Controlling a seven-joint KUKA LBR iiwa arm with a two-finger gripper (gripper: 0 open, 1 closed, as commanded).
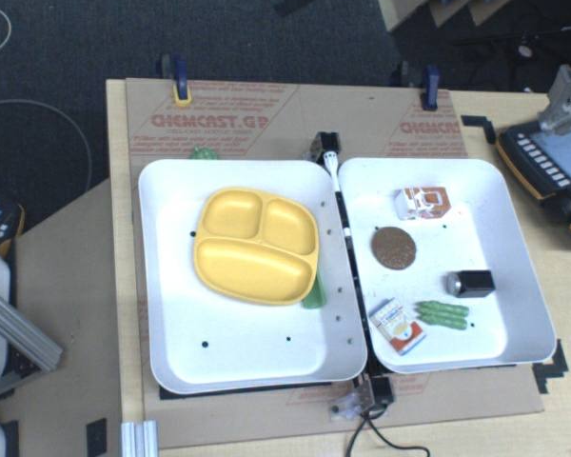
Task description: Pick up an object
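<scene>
The right bin (514, 255) holds several small objects. A white and orange packet (422, 202) lies near its back. A round brown disc (394, 248) rests left of centre. A small black block (471, 283) sits towards the right. A green bean pod (443, 314) lies near the front, with a small white and orange carton (397, 325) to its left. A yellow divided plate (257, 246) lies in the left bin (171, 331), with a green item (314, 294) peeking out from under its right edge.
Two blue clamps (180, 79) (430, 88) hold the cardboard sheet at the back. A yellow and black device (542, 165) lies right of the bins. A small green item (204, 153) rests behind the left bin. A cable (366, 427) runs off the front edge.
</scene>
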